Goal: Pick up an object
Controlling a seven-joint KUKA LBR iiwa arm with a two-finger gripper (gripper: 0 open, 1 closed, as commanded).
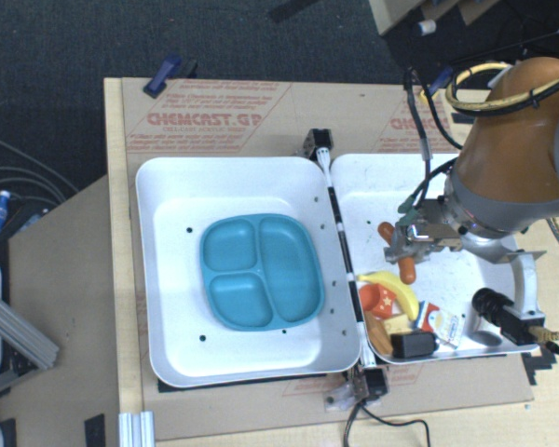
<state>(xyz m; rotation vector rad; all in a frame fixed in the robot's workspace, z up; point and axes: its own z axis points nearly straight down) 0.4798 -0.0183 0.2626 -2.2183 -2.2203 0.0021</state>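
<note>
Plate (261, 271), blue, three compartments, sitting alone in left bin (168, 194). Right bin (368, 180) holding clutter: banana (398, 290), red piece (376, 299), black block (412, 345), carton (432, 319), two sausages (407, 270) lying under tool (412, 240). Tool hovering there; grip state impossible to tell.

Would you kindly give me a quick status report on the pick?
Gripper low in right bin, by orange-red sausage-shaped toy. Banana and other toys heaped at near corner. Nothing visibly held.

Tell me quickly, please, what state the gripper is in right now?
Gripper: low over the right bin, just above an orange-red sausage-shaped item; open or closed cannot be told, and no hold is visible.
</note>
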